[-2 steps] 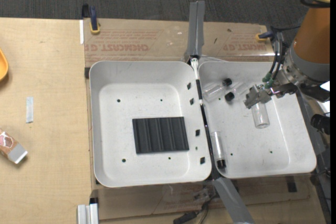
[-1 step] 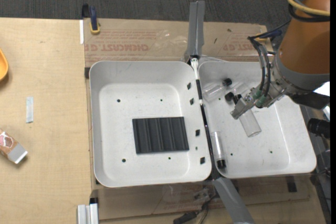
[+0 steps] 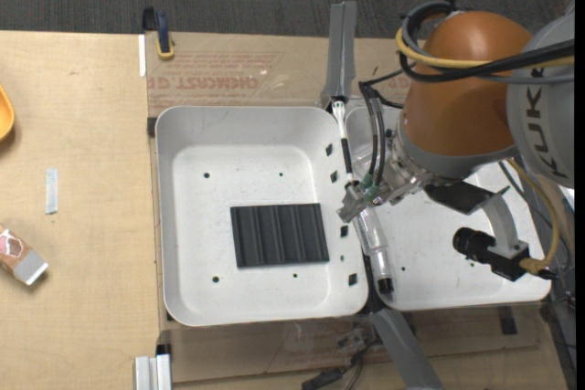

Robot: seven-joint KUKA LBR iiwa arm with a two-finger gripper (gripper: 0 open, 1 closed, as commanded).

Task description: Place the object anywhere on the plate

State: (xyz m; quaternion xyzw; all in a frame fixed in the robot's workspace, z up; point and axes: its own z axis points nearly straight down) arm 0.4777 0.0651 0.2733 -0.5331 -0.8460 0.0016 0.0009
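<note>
White plastic is making up the two shallow bins sitting side by side on the wooden bench, the left bin (image 3: 187, 196) taking the centre of the frame and the right bin (image 3: 439, 283) lying largely under the robot. A dark ridged plate (image 3: 279, 235) is lying flat on the floor of the left bin, towards its lower right, with bare white floor showing all round it and nothing resting on its ribs.

From the right of the frame the arm (image 3: 457, 87) is reaching in, its orange band bulging over the upper part of the right bin. The gripper (image 3: 379, 269) is pointing down and slightly towards the lower edge of the frame, hanging over the shared rims where the two bins are meeting, just right of the plate. Whether it is spread or closed cannot be told from this angle, nor whether it is carrying the object.

At the left of the frame a small pale strip (image 3: 51, 192) and a red and white packet (image 3: 20, 257) are lying on the bare wood, well apart from the bins. A sheet of cardboard with red lettering (image 3: 219, 79) is lying above the left bin.
</note>
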